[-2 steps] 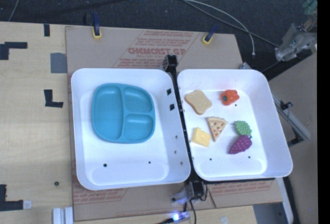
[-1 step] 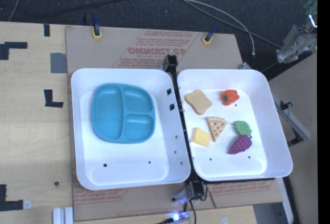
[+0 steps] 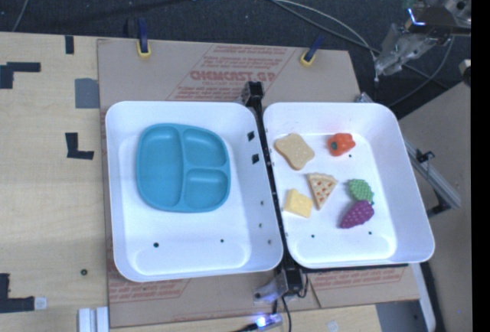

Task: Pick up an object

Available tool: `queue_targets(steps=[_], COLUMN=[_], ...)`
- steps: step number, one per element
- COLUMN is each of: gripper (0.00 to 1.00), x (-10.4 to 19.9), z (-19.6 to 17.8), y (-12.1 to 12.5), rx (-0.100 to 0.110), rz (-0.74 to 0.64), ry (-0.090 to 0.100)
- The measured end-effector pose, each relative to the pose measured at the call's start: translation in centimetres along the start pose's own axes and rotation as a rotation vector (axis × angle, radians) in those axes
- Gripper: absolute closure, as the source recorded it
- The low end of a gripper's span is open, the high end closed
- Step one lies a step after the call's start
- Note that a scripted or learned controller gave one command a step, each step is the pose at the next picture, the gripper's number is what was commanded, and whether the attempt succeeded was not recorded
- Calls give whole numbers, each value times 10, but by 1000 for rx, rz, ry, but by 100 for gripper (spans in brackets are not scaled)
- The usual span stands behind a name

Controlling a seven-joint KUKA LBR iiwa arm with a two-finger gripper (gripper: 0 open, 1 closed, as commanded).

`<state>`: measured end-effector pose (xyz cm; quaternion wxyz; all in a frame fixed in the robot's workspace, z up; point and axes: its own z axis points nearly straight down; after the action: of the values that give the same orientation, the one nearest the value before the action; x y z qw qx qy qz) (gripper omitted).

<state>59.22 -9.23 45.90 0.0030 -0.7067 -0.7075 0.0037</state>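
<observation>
The right bin (image 3: 409, 193) holds several toy foods: a bread slice (image 3: 294, 151), a red tomato (image 3: 341, 143), a triangular pizza slice (image 3: 321, 189), a yellow cheese wedge (image 3: 298, 203), a green broccoli piece (image 3: 360, 189) and a purple grape bunch (image 3: 357, 213). My gripper (image 3: 392, 55) hangs high at the upper right, beyond the right bin's far corner and well away from every item. Nothing is seen in it.
A blue divided plate (image 3: 184, 167) lies in the left bin (image 3: 122, 231). Both bins rest on a cardboard sheet (image 3: 230, 74) held by two yellow clamps at the far edge. Cables run across the dark floor behind the bench.
</observation>
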Motion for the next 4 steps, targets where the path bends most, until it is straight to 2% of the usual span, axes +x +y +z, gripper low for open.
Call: queue_targets(steps=[1,2,3,4], gripper=[100,100,100,100], x=[51,49,71,70], z=[-81,-86,-76,-85], y=[10,10,-86,-82], rx=[-18,-10,-10,-10], rz=[-5,-1,-2,-1], ry=[0,-2,2,-1])
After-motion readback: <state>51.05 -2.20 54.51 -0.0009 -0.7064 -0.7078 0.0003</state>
